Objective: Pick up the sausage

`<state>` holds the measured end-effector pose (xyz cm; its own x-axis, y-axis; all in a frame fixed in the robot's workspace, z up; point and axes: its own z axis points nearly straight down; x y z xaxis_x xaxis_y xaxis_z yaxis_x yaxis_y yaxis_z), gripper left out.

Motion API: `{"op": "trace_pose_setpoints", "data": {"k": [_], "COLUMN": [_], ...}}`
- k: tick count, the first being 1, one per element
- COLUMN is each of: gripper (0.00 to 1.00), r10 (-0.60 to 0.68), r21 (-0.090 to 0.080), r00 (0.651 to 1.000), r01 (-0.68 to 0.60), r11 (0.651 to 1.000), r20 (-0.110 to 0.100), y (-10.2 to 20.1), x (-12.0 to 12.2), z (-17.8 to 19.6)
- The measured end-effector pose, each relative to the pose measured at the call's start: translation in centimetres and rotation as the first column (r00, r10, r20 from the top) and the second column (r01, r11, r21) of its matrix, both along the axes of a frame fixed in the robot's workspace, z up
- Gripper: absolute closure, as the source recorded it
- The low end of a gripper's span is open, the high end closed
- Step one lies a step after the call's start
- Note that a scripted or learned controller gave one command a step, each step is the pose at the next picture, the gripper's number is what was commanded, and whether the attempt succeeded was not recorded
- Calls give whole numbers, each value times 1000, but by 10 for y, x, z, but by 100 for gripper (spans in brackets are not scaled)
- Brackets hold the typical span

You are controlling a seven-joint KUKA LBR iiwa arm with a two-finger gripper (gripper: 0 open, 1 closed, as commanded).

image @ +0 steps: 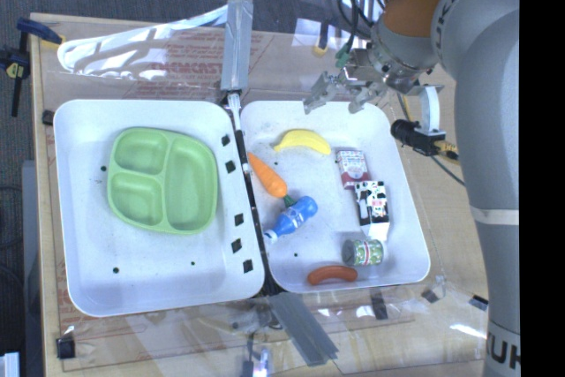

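The right bin served as the landmark. Inside it, the sausage lay along the near wall, with a can just behind and to its right. A carton lay behind the can, and a packet behind that. The banana sat toward the bin's far wall. A carrot lay by its left wall, and a bottle nearer than the carrot. The gripper hung over the bin's far rim. The left bin adjoined it, holding a divided plate.
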<state>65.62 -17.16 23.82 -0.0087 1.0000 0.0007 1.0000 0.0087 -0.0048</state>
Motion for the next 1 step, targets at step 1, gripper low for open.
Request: {"op": "trace_pose_setpoints", "data": {"k": [1], "gripper": [0], "r10": [-292], "r21": [-1], "r00": [956], "r01": [292], "r11": [956], "r20": [-2], "y": [-26], "x": [-55], "z": [-137]}}
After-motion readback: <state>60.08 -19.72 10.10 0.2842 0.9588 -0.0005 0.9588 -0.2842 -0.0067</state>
